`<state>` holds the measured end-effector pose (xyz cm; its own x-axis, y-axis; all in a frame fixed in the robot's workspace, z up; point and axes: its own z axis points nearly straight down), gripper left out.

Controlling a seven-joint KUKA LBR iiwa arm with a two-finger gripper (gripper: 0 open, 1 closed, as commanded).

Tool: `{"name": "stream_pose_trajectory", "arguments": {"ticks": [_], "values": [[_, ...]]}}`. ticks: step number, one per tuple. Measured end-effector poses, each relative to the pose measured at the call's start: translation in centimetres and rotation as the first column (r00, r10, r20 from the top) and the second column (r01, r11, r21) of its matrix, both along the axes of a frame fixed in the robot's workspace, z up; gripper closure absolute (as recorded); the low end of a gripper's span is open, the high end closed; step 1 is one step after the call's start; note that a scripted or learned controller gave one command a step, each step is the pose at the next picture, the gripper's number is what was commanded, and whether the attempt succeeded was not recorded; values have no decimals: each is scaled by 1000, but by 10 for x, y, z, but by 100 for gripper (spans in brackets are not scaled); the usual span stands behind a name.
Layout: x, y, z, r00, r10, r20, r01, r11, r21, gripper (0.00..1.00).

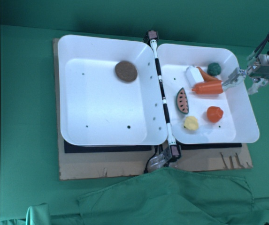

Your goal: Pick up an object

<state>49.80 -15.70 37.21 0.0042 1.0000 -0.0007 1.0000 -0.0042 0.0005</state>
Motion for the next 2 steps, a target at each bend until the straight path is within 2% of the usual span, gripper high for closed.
{"name": "stream_pose_trajectory", "arguments": {"ticks": [1,2], "values": [[10,43,-94,1000,4,-6,-4,1000,2,0],[41,49,-190,1000,1,6,-1,1000,-1,0]]}}
